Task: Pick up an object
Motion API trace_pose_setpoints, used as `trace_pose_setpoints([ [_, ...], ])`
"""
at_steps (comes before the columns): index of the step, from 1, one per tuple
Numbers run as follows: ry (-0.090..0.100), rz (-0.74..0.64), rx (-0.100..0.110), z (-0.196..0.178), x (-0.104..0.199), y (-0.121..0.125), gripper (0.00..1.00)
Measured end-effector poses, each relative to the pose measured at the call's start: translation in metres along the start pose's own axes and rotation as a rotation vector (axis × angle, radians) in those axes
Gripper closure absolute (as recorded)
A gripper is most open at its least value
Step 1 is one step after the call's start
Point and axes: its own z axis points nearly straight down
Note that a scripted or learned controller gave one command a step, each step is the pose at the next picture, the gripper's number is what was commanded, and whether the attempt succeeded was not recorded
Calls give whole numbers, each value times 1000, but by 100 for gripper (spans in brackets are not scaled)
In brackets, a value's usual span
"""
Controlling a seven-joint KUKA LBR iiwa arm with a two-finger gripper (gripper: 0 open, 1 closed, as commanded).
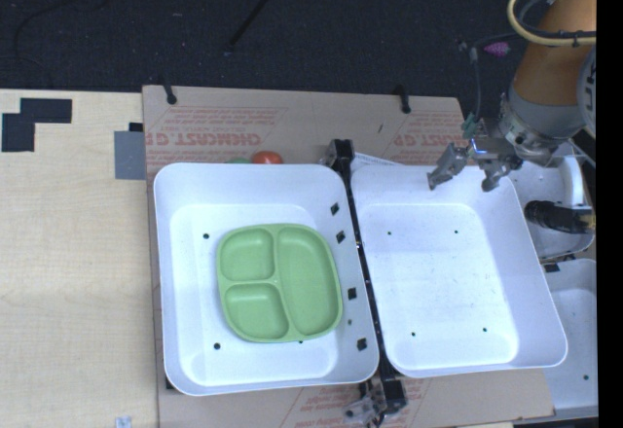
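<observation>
You are looking down on the counter [68, 251], where two shallow white bins are sitting side by side on a sheet of cardboard [292, 124]. The left bin [185, 193] is carrying a green divided plate [278, 281], which is lying flat near the middle of the bin floor, a little toward the near edge. The plate is showing three compartments, one long one on the right and two smaller ones on the left. The right bin [458, 280] is sitting against the left one, joined along a dark strip between them.

The arm is reaching in at the far right corner of the right bin. Its gripper [468, 173] is hanging over the bin's far rim with its two fingers spread apart and nothing between them. It is well apart from the plate.

Just behind the far edge of the left bin, a small red object [267, 159] is peeking out on the cardboard.
</observation>
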Motion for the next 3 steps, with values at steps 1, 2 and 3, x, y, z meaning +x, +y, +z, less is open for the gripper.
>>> trace_pose_setpoints([
  [1,-2,-2,-14,-8,0,2,0],
  [2,-1,-1,-7,37,5,0,0],
  [3,-1,-1,-7,84,1,-7,0],
])
